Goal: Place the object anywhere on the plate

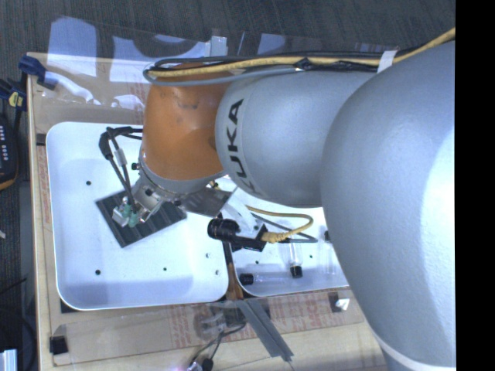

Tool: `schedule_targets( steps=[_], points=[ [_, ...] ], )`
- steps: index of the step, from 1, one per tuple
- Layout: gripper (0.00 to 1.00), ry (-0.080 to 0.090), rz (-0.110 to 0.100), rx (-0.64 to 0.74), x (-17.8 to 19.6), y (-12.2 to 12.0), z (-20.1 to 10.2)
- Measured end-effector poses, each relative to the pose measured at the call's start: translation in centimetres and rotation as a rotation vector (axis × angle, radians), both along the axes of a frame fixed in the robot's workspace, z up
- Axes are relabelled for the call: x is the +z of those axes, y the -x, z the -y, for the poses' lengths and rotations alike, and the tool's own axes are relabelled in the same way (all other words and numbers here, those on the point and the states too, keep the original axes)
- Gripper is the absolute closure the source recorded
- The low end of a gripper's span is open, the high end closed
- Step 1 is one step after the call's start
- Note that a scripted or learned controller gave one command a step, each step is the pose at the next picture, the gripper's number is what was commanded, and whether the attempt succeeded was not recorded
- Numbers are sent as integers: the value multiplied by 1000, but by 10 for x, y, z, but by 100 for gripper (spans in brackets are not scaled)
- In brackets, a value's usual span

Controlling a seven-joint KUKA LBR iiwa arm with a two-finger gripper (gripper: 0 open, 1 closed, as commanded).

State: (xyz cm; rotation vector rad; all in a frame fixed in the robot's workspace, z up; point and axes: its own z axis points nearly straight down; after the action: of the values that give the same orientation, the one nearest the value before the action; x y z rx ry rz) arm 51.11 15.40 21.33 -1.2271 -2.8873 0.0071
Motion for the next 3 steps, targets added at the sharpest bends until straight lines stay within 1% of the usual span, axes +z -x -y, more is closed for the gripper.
schedule_targets(
  steps=[1,2,3],
  points=[
    [100,1,-1,-63,-104,37,-57],
    [100,-3,6,233,-48,34,23],
    [100,-1,0,191,-113,34,-65]
  ],
)
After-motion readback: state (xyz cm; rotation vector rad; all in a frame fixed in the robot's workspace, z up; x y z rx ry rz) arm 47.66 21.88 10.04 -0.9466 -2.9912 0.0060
